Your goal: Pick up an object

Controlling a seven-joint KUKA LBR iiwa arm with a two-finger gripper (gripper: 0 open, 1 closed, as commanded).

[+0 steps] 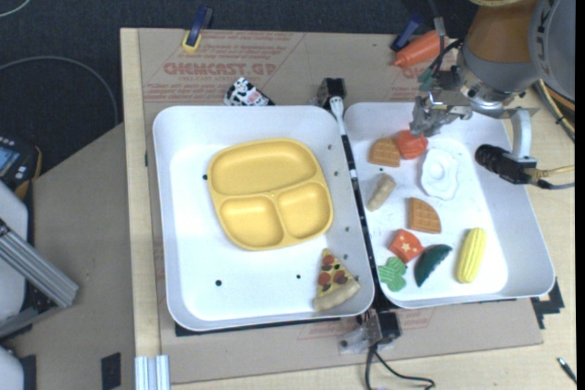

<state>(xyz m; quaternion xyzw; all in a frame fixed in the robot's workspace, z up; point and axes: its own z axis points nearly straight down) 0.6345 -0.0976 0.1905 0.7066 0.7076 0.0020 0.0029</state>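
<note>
My gripper (422,129) hangs low over the back left of the right bin (526,224). Its tip is right at a small red toy piece (412,145); whether that piece is gripped is hidden. An orange bread-like piece (385,152) lies just left of it and a white fried egg (441,173) just right. Nearer the front lie a beige piece (379,191), a waffle wedge (423,216), a red strawberry-like toy (406,244), a green broccoli (393,274), a dark green vegetable (431,262) and a yellow corn cob (471,254).
The left bin (183,224) holds a yellow divided plate (270,193) and a pizza slice (335,280) at its front right corner. A black divider ridge (352,187) runs between the bins. The arm's black attachment (501,162) reaches over the right bin's back right.
</note>
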